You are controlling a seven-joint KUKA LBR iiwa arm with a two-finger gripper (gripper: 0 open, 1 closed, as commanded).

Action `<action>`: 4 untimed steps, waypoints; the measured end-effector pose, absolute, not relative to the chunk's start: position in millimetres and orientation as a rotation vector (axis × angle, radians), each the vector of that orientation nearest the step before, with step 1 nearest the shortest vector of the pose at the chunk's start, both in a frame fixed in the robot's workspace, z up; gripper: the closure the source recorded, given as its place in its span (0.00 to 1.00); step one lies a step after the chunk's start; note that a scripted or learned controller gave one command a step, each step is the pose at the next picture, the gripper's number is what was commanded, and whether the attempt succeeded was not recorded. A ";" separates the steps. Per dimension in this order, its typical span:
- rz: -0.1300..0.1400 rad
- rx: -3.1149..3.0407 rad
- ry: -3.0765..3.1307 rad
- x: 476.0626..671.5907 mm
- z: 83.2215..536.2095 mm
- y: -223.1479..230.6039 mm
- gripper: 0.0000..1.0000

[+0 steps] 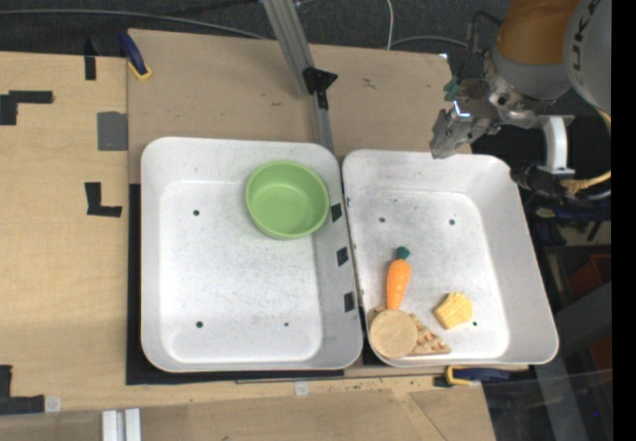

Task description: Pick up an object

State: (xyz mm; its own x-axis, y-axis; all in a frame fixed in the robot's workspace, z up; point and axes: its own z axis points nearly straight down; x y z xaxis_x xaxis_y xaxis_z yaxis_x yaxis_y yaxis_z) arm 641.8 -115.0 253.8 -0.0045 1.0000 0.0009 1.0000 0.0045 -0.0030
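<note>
Nothing is picked up yet: the gripper [445,143] hovers over the right bin's [497,230] far edge, jaw state unclear, well apart from the carrot [397,282].

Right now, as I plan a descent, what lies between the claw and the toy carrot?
In the camera view, bare speckled bin floor separates the claw from the orange toy carrot.

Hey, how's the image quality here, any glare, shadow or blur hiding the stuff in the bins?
Camera view: lighting is even and soft; the green bowl, carrot and yellow piece read sharply. The white bins are bright but not blown out. The gripper is dark and slightly soft, so its detail is hard to make out.
</note>
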 end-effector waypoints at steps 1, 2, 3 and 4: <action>0.000 -2.212 -2.226 621.6 259.5 -65.4 1.00; 0.003 -2.212 -2.225 596.3 243.1 -12.5 1.00; 0.001 -2.211 -2.226 574.8 248.8 37.6 1.00; 0.003 -2.211 -2.226 559.8 242.7 87.9 1.00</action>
State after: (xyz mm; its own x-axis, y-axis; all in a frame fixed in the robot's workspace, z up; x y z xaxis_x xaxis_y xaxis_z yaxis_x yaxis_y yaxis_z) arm 559.8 87.9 242.7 -0.0070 1.0000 0.0012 1.0000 0.0070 -0.0043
